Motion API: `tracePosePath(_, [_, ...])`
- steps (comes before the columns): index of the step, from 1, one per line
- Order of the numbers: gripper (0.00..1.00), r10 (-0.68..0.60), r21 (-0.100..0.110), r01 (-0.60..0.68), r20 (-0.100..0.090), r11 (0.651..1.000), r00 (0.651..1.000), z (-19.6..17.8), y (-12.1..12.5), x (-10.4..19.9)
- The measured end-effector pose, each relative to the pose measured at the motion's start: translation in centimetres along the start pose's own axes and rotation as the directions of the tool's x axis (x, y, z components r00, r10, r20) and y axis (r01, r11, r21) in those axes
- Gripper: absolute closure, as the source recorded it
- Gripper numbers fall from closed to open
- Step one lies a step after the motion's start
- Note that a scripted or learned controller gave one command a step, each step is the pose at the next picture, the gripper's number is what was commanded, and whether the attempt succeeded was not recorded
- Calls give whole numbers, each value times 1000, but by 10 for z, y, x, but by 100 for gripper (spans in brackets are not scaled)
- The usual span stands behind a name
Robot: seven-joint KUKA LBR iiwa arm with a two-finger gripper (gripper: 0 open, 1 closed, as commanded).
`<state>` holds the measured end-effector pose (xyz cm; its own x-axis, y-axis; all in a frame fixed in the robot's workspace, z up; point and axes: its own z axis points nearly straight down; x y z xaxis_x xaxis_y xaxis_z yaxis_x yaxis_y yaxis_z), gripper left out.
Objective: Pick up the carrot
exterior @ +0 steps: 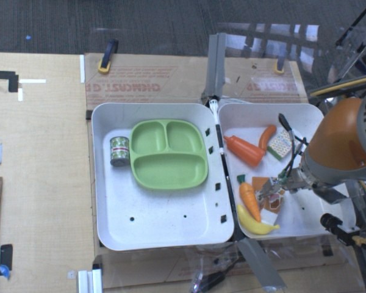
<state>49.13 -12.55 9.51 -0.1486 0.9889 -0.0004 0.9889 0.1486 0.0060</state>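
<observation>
The carrot lies in the right bin, near that bin's left wall, with its thick end toward the upper left and its tip pointing down toward a banana that it touches or nearly touches at the front of the bin. The claw hangs just to the right of the carrot, over a small brown-orange packet; whether it is open or closed cannot be told from this view, and nothing is seen gripped. The step in hand is judged to be the approach to the carrot. To do it well, the claw should shift left until it is centred over the thick half of the carrot, with its closing direction set across the carrot's long axis. That placement keeps clear of the banana at the tip end and of the packet on the right. The descent should be vertical and should stop short of the bin floor. A second, larger orange vegetable and a small orange piece lie farther back in the same bin and should not be mistaken for the target.
</observation>
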Motion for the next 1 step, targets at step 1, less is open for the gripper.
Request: tracePosePath(1, [0, 196, 0, -196, 4, 981, 981, 2, -9, 24])
